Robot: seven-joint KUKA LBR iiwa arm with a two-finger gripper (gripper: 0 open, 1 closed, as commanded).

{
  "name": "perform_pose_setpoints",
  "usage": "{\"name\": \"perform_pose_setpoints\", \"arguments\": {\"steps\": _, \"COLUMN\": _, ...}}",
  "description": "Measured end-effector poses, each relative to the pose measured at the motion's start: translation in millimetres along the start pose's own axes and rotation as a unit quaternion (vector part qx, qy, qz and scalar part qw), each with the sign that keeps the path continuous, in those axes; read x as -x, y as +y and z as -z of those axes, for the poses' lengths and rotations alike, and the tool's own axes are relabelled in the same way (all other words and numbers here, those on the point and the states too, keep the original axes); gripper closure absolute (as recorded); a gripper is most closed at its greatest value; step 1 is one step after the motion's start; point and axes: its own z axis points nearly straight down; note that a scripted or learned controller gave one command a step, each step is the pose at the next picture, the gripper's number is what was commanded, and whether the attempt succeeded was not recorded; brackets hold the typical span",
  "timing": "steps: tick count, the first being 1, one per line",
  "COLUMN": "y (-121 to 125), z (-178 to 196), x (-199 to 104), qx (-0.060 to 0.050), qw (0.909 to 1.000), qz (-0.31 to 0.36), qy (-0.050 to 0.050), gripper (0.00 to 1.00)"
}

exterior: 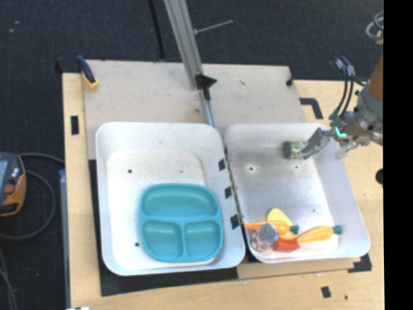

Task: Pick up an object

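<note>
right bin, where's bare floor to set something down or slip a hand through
The right bin is bare across its middle, between the pincer with the small green-and-grey object at the far side and the toy pile at the near edge. That near edge is crowded: yellow piece, carrot, a round grey-and-red thing.

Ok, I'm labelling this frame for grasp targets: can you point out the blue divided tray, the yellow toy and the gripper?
blue divided tray (pixel 181 222): camera view, on the ridge between its compartments.
yellow toy (pixel 279 218): camera view, middle of its body.
gripper (pixel 308 148): camera view, at its fingertips by a small greenish object (pixel 293 149).
</note>
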Motion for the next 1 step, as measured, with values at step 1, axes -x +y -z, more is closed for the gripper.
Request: {"name": "perform_pose_setpoints", "arguments": {"steps": 1, "y": 0.3, "z": 0.5, "x": 0.0, "qx": 0.001, "qw": 1.0, "qz": 0.0, "qy": 0.0, "gripper": 0.0}}
